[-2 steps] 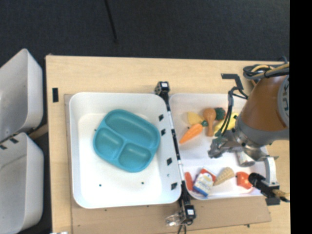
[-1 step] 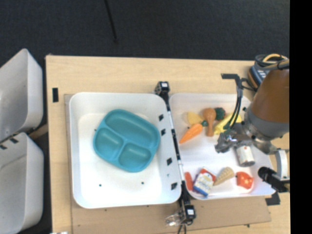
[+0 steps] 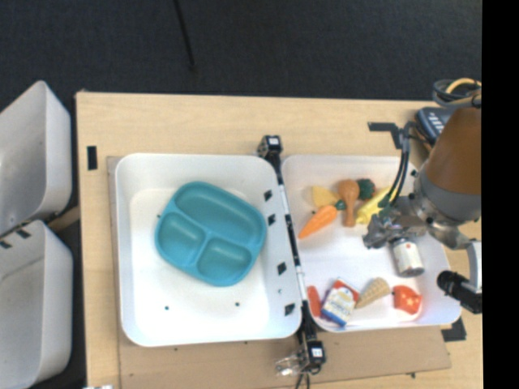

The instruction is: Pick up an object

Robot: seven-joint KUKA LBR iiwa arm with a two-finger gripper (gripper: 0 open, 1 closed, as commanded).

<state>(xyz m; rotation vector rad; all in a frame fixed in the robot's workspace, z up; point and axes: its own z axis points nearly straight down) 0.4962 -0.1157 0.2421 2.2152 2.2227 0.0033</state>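
Observation:
The right bin [image 3: 349, 254] holds several toy foods. An orange carrot [image 3: 317, 221] lies at its left, with a yellow piece [image 3: 322, 196], a tan drumstick [image 3: 349, 197] and a green-and-yellow corn piece [image 3: 367, 203] behind it. A silver can [image 3: 406, 258] lies at the right. Along the front edge are a small white-and-blue carton [image 3: 338, 304], an ice cream cone [image 3: 373, 292] and a red tomato [image 3: 407, 299]. My gripper [image 3: 383, 232] hangs low over the bin's right middle, just left of the can and in front of the corn piece. Its finger state is unclear.
A blue divided plate [image 3: 211, 232] lies in the left bin [image 3: 138, 298]. A black-clipped divider [image 3: 284, 233] runs between the bins. The arm's orange band [image 3: 456, 156] and cables fill the right side. White boxes [image 3: 28, 177] stand beyond the bench's left edge.

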